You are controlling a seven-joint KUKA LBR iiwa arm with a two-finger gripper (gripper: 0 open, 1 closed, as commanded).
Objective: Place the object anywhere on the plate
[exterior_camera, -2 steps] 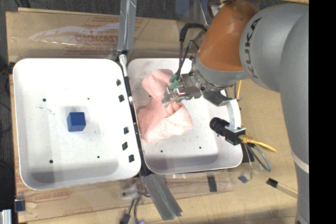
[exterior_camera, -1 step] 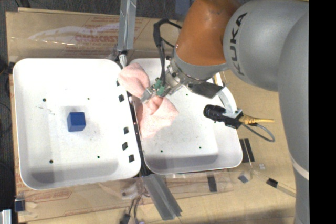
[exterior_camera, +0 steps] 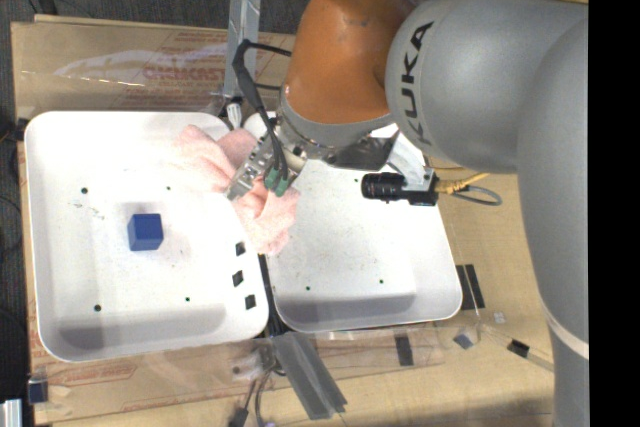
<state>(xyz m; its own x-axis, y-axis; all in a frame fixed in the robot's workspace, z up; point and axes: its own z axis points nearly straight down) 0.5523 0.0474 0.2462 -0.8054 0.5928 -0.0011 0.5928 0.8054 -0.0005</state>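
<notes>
Presently gripper (exterior_camera: 262, 173) hangs over pink plate (exterior_camera: 255, 185); grip state cannot be told. Blue cube (exterior_camera: 145, 231) lies left; approach squarely from above.

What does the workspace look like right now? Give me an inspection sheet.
Surface: two shallow white bins side by side, left bin and right bin, on a brown bench.
Job's things: blue cube lies in the left bin; pink plate straddles the shared edge of the bins.
Clutter: nothing seen inside the bins apart from these.
Tool: tool is over the pink plate; finger state cannot be told; no object seen between its fingers.
Cables: black cable runs beside the wrist; yellow cable to the right.
Surroundings: dark floor behind the bench; black tape marks on the bench.
</notes>
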